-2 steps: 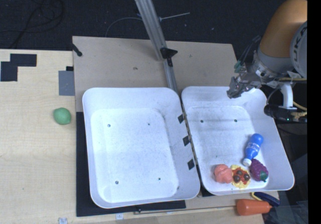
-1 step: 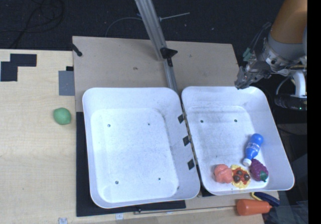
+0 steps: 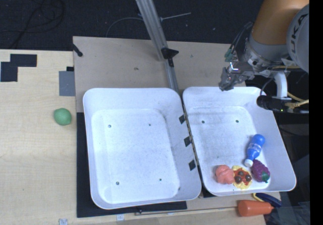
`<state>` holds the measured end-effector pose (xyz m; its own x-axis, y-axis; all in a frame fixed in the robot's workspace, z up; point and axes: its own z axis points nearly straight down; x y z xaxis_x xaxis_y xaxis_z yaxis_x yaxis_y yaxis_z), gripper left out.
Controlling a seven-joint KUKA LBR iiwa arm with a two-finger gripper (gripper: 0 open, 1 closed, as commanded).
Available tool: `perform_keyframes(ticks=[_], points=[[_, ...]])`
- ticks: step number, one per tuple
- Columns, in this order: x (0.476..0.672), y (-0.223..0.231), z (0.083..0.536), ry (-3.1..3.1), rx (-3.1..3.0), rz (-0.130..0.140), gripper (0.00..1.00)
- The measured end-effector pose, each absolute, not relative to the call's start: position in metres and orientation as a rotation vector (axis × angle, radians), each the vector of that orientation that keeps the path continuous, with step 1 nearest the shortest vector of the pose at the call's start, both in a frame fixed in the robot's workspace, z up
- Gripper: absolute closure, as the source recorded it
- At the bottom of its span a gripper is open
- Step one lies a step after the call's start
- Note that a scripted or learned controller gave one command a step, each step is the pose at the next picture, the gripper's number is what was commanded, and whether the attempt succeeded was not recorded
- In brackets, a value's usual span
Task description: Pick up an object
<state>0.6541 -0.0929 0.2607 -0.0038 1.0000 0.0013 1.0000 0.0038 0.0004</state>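
Note:
The right bin (image 3: 222, 118) holds a small blue and white bottle (image 3: 254, 149), a purple grape bunch (image 3: 260, 171), a yellow and red toy (image 3: 241, 177) and a pink-orange lump (image 3: 223, 174), all bunched in its near right corner. My gripper (image 3: 228, 81) hangs over the far rim of the right bin, well away from those objects. Its dark fingers point down and nothing shows between them. From this angle I cannot make out the gap between them.
The left bin (image 3: 101, 103) lies beside the right one. A green ball (image 3: 62, 116) rests on the bench at the left. An orange carrot-like toy (image 3: 254, 208) lies outside the right bin's near edge. A metal rail (image 3: 156, 32) slants in behind the bins.

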Motion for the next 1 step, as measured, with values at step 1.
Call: perform_keyframes(ticks=[1], points=[[0.6353,-0.0466,0.2527,-2.223,-2.218,0.000,1.00]])
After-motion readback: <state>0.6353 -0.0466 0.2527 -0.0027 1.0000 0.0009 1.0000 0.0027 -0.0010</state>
